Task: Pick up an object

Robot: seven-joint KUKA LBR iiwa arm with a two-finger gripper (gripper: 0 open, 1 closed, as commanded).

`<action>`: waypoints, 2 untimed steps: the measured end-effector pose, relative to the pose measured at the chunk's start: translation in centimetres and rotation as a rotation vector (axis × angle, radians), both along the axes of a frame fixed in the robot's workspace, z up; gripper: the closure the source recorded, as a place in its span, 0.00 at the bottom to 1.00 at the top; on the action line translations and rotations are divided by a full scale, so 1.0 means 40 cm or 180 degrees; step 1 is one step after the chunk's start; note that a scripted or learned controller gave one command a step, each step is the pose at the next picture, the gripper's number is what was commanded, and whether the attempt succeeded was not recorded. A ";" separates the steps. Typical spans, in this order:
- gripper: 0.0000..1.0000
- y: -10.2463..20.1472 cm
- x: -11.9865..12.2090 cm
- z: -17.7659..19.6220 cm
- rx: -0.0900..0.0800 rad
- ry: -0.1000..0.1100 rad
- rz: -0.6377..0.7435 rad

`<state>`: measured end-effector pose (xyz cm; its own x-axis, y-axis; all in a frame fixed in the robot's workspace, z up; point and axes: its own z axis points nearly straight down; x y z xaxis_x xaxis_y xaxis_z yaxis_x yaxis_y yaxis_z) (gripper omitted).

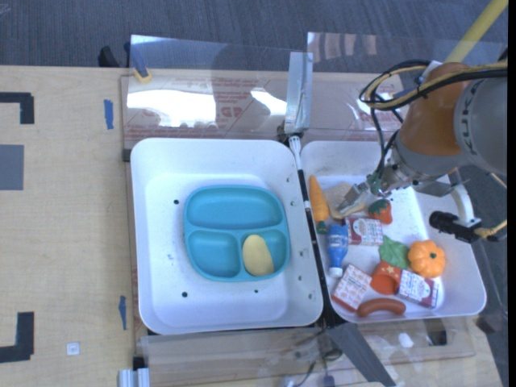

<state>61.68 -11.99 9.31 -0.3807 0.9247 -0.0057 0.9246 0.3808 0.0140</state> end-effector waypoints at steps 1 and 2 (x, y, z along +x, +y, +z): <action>0.00 -0.016 0.096 0.063 -0.0012 0.0023 0.0657; 0.00 -0.113 -0.091 0.027 -0.0017 0.0020 0.0923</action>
